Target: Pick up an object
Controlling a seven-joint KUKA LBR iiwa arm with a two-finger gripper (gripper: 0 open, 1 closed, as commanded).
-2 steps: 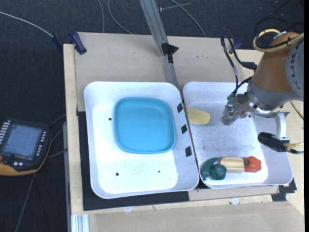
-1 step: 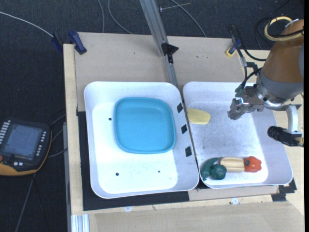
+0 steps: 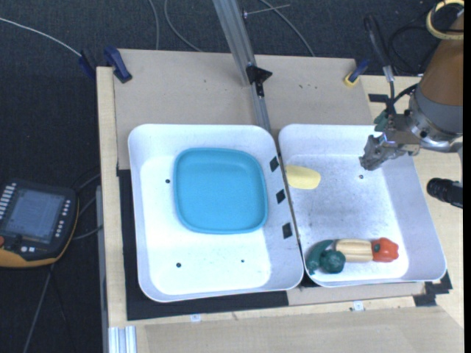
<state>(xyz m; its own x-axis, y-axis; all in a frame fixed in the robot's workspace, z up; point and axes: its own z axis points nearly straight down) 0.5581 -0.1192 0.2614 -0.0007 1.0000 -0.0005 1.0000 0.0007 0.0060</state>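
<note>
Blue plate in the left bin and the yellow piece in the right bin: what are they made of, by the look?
Blue plate: likely moulded plastic, matte to satin; even colour, soft rounded rim, faint sheen. Yellow piece: probably plastic or foam, matte; flat pale colour, smooth rounded outline, no highlights. It is too small to say more.

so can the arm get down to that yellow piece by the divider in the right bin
Probably yes. The yellow piece lies alone on the right bin's floor near its left wall, with nothing on top of it. The gripper hangs over the same bin, with bare floor between. The wall close beside the piece may crowd the fingers.
</note>
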